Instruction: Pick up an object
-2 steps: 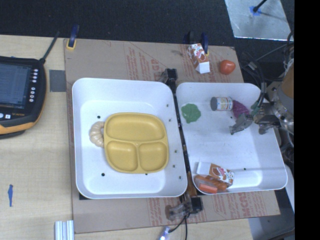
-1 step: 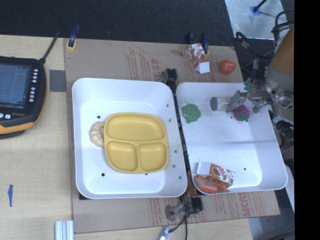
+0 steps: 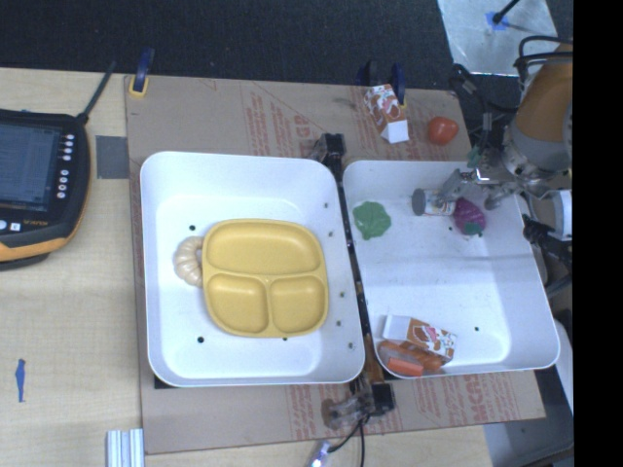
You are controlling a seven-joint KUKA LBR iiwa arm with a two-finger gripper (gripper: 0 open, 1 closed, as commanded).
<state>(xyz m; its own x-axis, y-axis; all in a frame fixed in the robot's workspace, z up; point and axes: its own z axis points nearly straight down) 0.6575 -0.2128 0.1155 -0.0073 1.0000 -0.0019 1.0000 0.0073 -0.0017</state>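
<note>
A light wooden table carries a brown cardboard sheet under the bins. Beyond its far edge lies dark carpeted floor, with a pale sheet at the upper right. An orange-edged control tablet rests at the table's left side.

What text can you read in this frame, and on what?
Nothing legible.
Cardboard: red print, too blurred to read.
Carton behind the right bin: print too small.
Packet in that bin: red and white graphics, unreadable.
Pendant: screen and buttons too blurred.
</note>
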